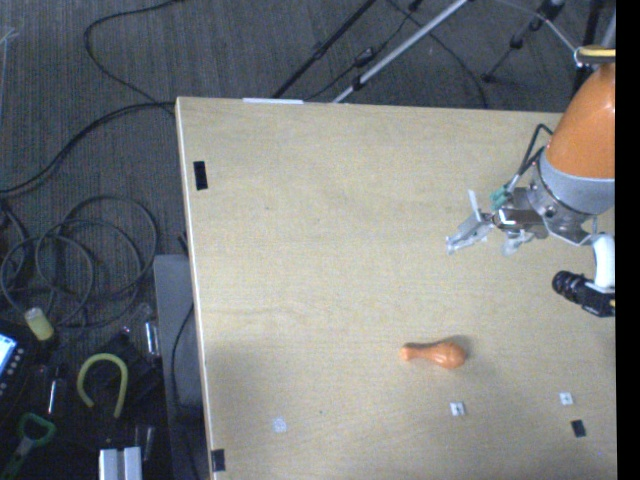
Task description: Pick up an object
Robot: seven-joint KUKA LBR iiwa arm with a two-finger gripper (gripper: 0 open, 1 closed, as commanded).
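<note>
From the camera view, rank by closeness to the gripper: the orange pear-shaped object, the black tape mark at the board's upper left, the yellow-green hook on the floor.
From the gripper:
1. Orange pear-shaped object, below it.
2. Black tape mark, far left on the board.
3. Yellow-green hook, on the floor, lower left.

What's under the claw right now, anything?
Bare tan bench top shows below the claw; nothing lies there. The orange object lies apart, nearer the camera. The arm's wrist covers the surface further right.

A pale wooden bench point(330, 228) bears 1 orange pear-shaped object point(436, 353).

Even overhead light, soft focus, faint shadows
</note>
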